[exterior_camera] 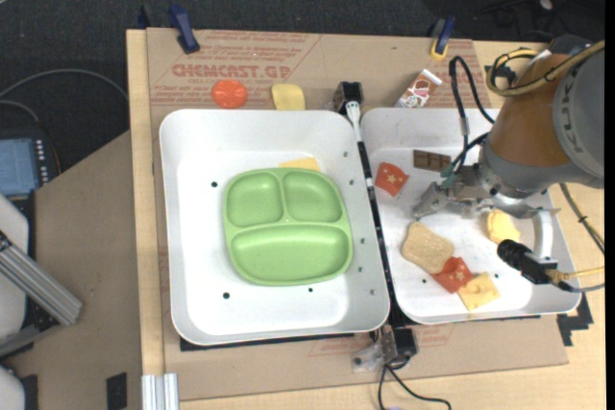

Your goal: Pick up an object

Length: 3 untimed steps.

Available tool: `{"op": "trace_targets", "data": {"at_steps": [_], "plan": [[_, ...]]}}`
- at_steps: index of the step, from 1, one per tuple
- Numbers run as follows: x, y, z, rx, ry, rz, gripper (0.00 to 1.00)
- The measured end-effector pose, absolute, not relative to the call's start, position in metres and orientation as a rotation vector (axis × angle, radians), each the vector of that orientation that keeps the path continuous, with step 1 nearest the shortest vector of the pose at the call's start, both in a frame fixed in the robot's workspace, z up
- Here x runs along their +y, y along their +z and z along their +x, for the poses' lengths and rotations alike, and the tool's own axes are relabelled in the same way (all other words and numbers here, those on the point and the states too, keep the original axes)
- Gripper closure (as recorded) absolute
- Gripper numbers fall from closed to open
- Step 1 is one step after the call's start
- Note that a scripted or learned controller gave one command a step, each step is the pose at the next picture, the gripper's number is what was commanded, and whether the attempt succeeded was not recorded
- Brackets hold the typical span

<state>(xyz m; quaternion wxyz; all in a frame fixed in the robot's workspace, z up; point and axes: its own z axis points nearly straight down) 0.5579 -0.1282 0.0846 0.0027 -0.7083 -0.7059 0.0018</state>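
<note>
My gripper (pixel 438 199) is low over the middle of the right bin (pixel 538 304), at the end of the grey arm with the orange band (pixel 524 125). Around it lie a red square piece (pixel 391 179) to the left, a brown bar (pixel 430 160) just behind, and a slice of toast (pixel 427 248) in front. A yellow lump (pixel 501 226) lies to its right. A small red piece (pixel 452 275) and a yellow cheese piece (pixel 478 291) rest near the bin's front. I see nothing between the gripper and the bin floor.
The left bin (pixel 192 302) holds a green divided plate (pixel 286 226) with a yellow piece (pixel 300 164) behind it. On the board behind the bins lie an orange item (pixel 229 93), a yellow item (pixel 287 97) and a wrapper (pixel 416 91). Cables hang by the arm.
</note>
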Motion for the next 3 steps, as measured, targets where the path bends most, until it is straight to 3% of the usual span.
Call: {"op": "trace_targets", "data": {"at_steps": [1, 2, 3], "plan": [[-0.188, 0.086, 0.616, -2.226, -0.003, -2.230, 0.00], [-0.221, 0.085, 0.544, -2.214, -0.010, -2.214, 0.00], [-0.222, 0.095, 0.547, -2.223, -0.003, -2.220, 1.00]]}}
